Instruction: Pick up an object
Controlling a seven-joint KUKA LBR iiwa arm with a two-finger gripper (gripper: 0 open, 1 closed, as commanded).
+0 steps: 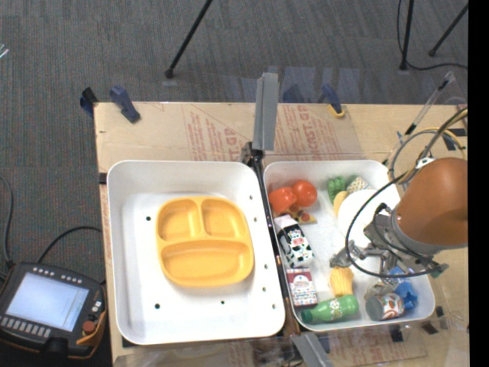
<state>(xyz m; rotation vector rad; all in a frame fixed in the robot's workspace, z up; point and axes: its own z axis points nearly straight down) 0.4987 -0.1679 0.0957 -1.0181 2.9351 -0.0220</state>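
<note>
Hanging over the right bin (348, 165), near its front right part: the gripper (382, 258), mostly hidden under the orange band (432, 205) and a tangle of cables. Open or closed: cannot tell from this angle. Nothing visibly held.

Closest candidates for picking: a yellow block (341, 280) just beside the gripper toward the bin's middle, a small can (383, 306) and a blue toy (406, 294) near the front right corner, a green bottle (330, 309) lying along the front wall. Further off, toward the left wall: a red box (303, 286), a black-and-white carton (294, 245) and red vegetables (292, 196). In the left bin (122, 205), well apart from the arm: a yellow divided plate (205, 241).

To do this step well:
- Choose one target and commit; probably the yellow block, being nearest and apparently with some free space on its far side.
- Centre directly above it before descending, straddling its narrow width.
- Keep clear of the green bottle, which sits just beside the block's front end; likely to be nudged or caught along with it.
- Avoid the can and blue toy crowded against the wall; little room there for a clean approach.
- Descend straight, close firmly, lift vertically, and check for something truly in the grip before moving away.
</note>
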